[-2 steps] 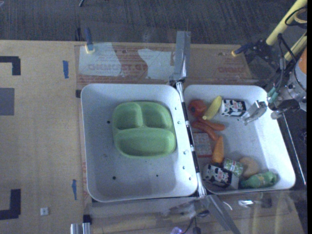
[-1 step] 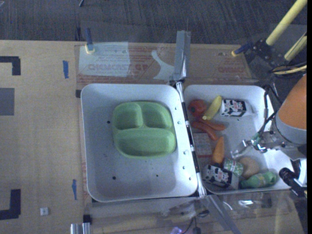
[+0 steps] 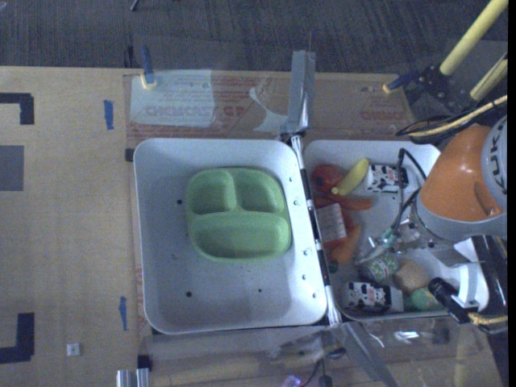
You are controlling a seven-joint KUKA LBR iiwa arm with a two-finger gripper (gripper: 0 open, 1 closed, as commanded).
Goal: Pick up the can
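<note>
Left bin point(image 3: 153, 240): green divided plate point(image 3: 239, 214) lying flat near its middle. Right bin point(image 3: 387, 147): cluttered with a banana point(image 3: 352, 178), small cow-print cartons point(image 3: 370, 295), an orange-red packet. The can point(image 3: 382, 264), greenish and silvery, lies amid this clutter near the bin's centre. Arm's orange band point(image 3: 463, 185) sits over the bin's right side. Tool point(image 3: 401, 240) just beside the can; cannot tell its grip state.

Grey arm point(image 3: 476, 180) — orange band, black cables.
</note>
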